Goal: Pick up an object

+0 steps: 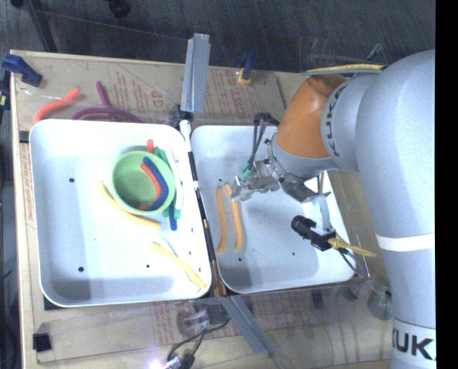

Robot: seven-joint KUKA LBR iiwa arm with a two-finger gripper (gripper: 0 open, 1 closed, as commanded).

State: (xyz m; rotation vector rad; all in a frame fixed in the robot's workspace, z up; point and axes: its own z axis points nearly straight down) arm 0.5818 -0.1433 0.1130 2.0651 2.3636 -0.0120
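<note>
Metal jaws (243, 184) hover beside two slim orange sticks (229, 218).

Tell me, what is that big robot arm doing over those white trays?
The grey and orange robot arm is reaching into the right bin, trying to pick something up. Its gripper hangs just above and beside two orange sticks lying side by side there. Nothing is between its fingers. The left bin holds a green bowl with colourful sticks around it, all untouched.

Bright overhead light, w/ glare on white bins (60, 279), soft shadows, slightly blurry overall.
</note>
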